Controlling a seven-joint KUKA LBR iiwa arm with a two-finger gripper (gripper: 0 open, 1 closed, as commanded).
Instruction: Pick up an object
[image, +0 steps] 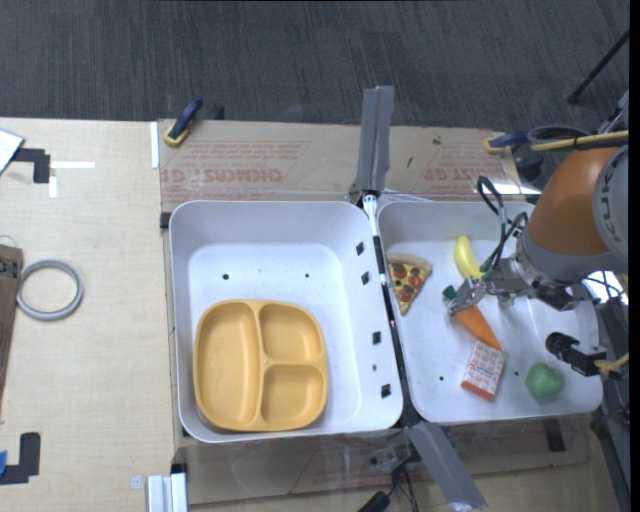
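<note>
Bench (80, 400) is carrying two bins. Left bin (260, 230) is holding a yellow tray (262, 362), well left of the fingers (468, 297). Right bin (440, 380) is holding the rest. Fingers are hovering low; grip state unclear, cannot tell. Carrot (478, 325) is lying just below them, banana (466, 257) just above, pizza slice (408, 279) to their left, carton (483, 370) and green ball (544, 381) further below.

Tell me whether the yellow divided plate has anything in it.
Empty. The yellow divided plate lies flat in the left bin, and all three of its compartments show only bare yellow surface.
</note>
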